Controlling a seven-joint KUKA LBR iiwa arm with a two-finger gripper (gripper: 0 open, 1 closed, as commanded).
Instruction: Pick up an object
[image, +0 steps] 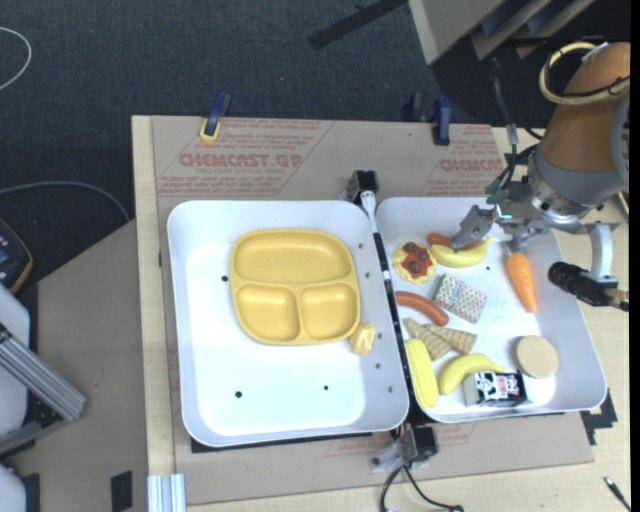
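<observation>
Overhead, the bench carries 2 white bins side by side. The left bin (200, 330) holds a yellow divided plate (295, 283) with 3 compartments, and a small pale yellow piece (362, 340) lies just off the plate's near right corner, close to the wall between the bins.

The right bin (580, 340) is crowded with toy food. At its far end a banana (460, 256) lies with a small pizza (414, 261) just to its left. A carrot (521, 280) sits to the right of the banana, pointing toward the near side. Below these are a sausage (421, 307), a patterned square cracker (459, 298), an ice cream cone (445, 341), a corn cob (421, 370), a second banana (461, 369), a black and white carton (497, 386) and a round tan cookie (536, 355).

The gripper (496, 228) hangs over the far end of the right bin, its 2 fingers spread apart. The left fingertip sits right at the far banana's upper end; nothing is visibly between the fingers.
</observation>
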